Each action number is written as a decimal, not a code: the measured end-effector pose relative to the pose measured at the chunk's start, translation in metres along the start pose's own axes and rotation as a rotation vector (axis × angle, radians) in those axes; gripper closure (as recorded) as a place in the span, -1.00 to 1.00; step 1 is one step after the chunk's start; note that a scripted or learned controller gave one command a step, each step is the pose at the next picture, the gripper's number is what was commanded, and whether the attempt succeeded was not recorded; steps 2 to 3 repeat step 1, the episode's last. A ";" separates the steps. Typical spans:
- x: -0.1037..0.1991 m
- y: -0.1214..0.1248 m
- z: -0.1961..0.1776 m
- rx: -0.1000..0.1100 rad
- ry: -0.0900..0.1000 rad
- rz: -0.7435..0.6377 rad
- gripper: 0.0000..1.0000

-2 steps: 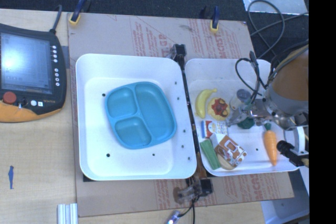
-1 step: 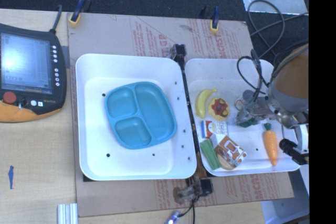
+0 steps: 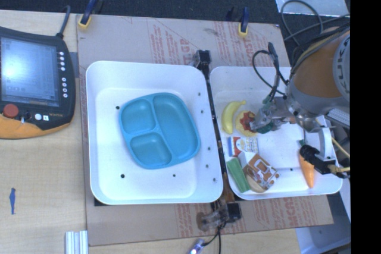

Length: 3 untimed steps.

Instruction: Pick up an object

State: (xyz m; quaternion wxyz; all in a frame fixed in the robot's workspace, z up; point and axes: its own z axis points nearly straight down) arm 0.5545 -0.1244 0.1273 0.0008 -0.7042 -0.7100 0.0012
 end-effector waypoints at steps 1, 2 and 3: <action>0.074 0.007 -0.097 -0.003 0.002 0.001 1.00; 0.074 0.007 -0.097 -0.003 0.002 0.001 1.00; 0.074 0.007 -0.097 -0.003 0.002 0.001 1.00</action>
